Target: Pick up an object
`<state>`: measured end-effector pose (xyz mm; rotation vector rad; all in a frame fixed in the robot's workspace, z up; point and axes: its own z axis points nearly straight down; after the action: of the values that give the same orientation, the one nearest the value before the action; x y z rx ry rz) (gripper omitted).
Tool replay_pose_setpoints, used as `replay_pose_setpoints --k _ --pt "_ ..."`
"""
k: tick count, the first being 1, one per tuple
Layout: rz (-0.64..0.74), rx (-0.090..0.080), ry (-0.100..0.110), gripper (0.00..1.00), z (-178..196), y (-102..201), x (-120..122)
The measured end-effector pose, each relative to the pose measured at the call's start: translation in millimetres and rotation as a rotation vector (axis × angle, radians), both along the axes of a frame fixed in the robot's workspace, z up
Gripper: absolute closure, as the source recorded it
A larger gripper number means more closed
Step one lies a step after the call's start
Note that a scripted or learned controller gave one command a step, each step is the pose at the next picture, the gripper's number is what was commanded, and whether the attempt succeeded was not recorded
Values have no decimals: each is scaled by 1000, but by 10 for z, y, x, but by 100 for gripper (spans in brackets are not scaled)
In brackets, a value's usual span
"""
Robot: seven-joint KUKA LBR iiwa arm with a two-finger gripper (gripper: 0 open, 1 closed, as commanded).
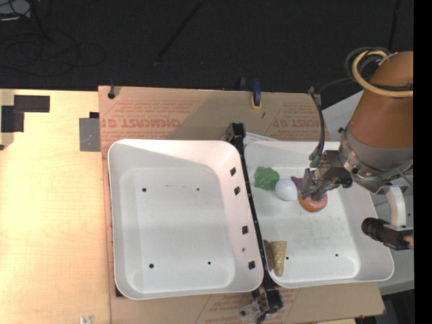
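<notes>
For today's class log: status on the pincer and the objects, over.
Pincer low in right bin, over orange object. Grasp unconfirmed. White ball and green piece close beside.

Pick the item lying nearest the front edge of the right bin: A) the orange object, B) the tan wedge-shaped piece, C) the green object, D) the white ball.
B: the tan wedge-shaped piece lies in the right bin by its front left corner, apart from the rest.

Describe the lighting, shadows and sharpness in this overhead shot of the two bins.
Camera view: bright glare washes out the left white plastic bin along its upper wall; soft shadow falls beneath the gripper onto the right white bin; background black; small objects slightly soft.
</notes>
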<state>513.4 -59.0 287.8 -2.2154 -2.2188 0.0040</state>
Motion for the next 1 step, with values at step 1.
replay_pose_setpoints --k 1 --pt "4 -2 -11 100 524 398 463"
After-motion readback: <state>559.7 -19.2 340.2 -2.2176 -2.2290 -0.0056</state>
